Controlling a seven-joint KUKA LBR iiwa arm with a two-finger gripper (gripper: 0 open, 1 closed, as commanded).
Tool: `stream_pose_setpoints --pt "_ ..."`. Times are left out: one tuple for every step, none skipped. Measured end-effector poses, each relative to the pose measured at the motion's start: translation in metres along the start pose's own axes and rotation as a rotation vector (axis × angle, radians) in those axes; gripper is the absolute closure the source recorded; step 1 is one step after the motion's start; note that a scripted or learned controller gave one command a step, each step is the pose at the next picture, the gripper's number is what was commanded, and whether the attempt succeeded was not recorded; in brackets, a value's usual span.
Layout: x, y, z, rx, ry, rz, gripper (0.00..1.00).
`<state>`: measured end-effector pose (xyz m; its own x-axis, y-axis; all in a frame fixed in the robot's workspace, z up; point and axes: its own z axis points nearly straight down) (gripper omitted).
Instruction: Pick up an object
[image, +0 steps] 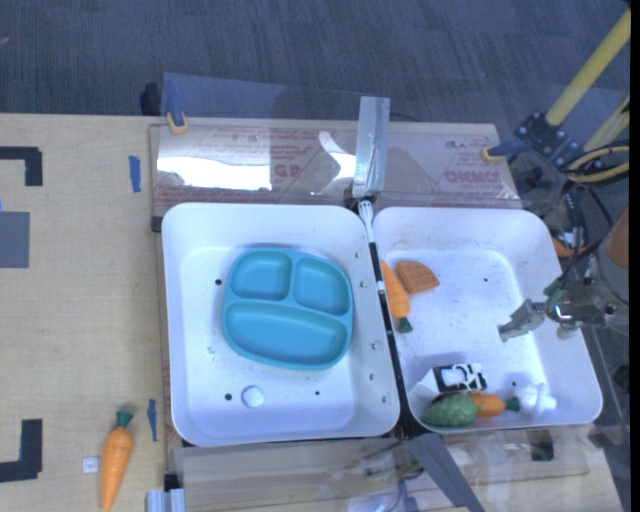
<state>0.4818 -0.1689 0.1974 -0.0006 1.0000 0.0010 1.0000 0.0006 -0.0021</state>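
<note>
Pincer (545, 318) open, empty, over right bin (575, 375); risks closing on bare floor, well apart from crowded toys (470, 405).

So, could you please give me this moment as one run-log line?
hand: over right bin, holding nothing visible | nearest: black-and-white block, green toy | blue plate: left bin

A pale wooden table (70, 330) fills the left and near part of the scene, marked with black tape corners (24, 165) and short blue tape strips (134, 172). Beyond its far edge lies dark grey-blue carpeted floor (300, 45). A clear plastic sheet (260, 150) at the far side catches bright glare.
</note>
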Motion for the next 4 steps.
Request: stream_pose_setpoints --pt "0.079 0.070 0.063 0.000 0.001 -0.084 0.00" --pt "0.057 0.146 0.110 -0.008 -0.003 -0.205 0.00" --pt "0.050 0.141 0.091 -0.008 -0.003 -0.195 0.00" --pt "0.038 0.187 0.043 -0.010 -0.004 -0.145 0.00"
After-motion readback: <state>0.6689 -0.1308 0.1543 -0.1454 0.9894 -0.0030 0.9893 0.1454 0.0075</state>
